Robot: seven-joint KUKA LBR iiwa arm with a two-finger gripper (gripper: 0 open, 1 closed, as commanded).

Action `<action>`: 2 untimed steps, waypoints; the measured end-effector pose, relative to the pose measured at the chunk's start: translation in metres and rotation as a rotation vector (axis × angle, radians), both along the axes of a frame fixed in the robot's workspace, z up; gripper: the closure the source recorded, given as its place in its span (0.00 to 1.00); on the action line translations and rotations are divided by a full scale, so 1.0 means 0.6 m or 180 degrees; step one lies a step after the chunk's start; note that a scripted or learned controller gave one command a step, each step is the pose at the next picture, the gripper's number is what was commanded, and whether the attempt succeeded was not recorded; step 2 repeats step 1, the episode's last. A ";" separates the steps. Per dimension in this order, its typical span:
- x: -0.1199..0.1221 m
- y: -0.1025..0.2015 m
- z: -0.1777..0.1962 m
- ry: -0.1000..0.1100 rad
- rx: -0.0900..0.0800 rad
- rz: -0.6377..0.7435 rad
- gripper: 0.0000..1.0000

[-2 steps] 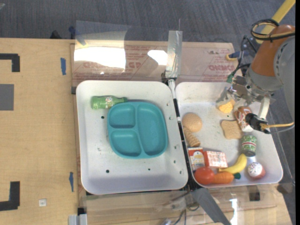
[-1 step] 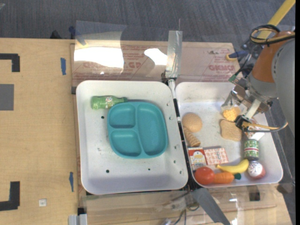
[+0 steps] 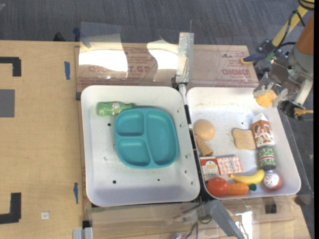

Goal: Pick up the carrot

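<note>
1. Hanging over the far right corner of the right bin (image 3: pixel 294 148), the gripper (image 3: pixel 269 94) has its fingers clamped on a small orange-yellow piece (image 3: pixel 265 99).
2. The carrot (image 3: pixel 238 188) lies along the right bin's near edge, touching a tomato (image 3: pixel 217 185) and just under a banana (image 3: pixel 248 177).
3. The left bin (image 3: pixel 94 148) bears a teal divided plate (image 3: pixel 146 136) mid-floor and a green bottle (image 3: pixel 113 108) near its far left corner.

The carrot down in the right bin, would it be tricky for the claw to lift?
Probably a little. The carrot looks smooth and rounded, so it may slip or roll. It looks like a stiff, light toy. It lies tight against the tomato and banana, leaving little room.
</note>
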State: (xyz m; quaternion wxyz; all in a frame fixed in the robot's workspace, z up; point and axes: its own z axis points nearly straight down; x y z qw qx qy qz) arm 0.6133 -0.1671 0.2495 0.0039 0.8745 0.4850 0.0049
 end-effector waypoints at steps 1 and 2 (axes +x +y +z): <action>-0.052 0.063 -0.091 0.0061 0.0014 -0.0237 1.00; -0.052 0.063 -0.091 0.0061 0.0014 -0.0237 1.00</action>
